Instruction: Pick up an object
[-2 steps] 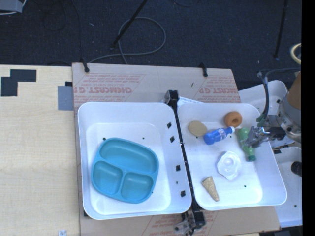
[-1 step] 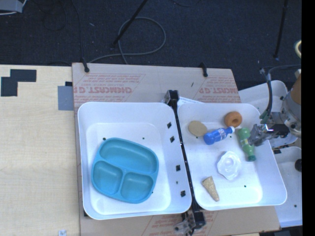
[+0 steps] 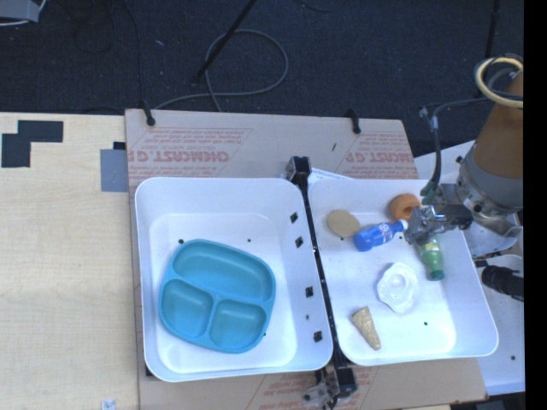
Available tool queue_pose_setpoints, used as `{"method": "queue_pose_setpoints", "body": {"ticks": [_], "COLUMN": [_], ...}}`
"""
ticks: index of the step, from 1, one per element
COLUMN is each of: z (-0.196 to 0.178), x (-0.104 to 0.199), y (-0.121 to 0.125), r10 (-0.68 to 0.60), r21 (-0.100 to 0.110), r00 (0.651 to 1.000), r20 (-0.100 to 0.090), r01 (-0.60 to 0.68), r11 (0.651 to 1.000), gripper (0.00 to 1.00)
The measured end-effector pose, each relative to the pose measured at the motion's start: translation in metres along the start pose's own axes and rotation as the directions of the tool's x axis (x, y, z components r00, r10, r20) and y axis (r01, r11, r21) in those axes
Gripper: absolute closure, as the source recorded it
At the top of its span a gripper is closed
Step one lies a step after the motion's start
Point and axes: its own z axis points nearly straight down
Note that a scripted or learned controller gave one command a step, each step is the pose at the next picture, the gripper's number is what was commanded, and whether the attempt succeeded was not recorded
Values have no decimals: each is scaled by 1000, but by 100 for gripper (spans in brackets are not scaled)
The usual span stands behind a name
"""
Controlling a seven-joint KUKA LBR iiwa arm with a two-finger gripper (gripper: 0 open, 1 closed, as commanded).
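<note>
In the right bin (image 3: 461, 336) lie a tan oval piece (image 3: 343, 223), a blue bottle (image 3: 377, 234), an orange ball (image 3: 403, 205), a green bottle (image 3: 432, 258), a white lumpy object (image 3: 398, 286) and a tan cone (image 3: 366, 326). My gripper (image 3: 425, 223) hangs low at the bin's far right, between the orange ball and the green bottle, just right of the blue bottle's white cap. The grey arm (image 3: 496, 156) rises behind it to the right. Nothing shows clearly held between the fingers.
The left bin (image 3: 171, 203) holds a blue divided plate (image 3: 218, 294). A black divider (image 3: 309, 263) runs between the bins. Cardboard (image 3: 222, 148) lies under them, on a wooden bench (image 3: 60, 263). Cables trail across the dark floor behind.
</note>
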Motion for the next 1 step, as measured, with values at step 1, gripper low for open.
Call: {"method": "queue_pose_setpoints", "body": {"ticks": [1], "z": [-1], "x": [48], "y": [19], "r10": [0], "r21": [0], "r00": [1000], "r20": [0], "r01": [0], "r11": [1000], "gripper": [100]}}
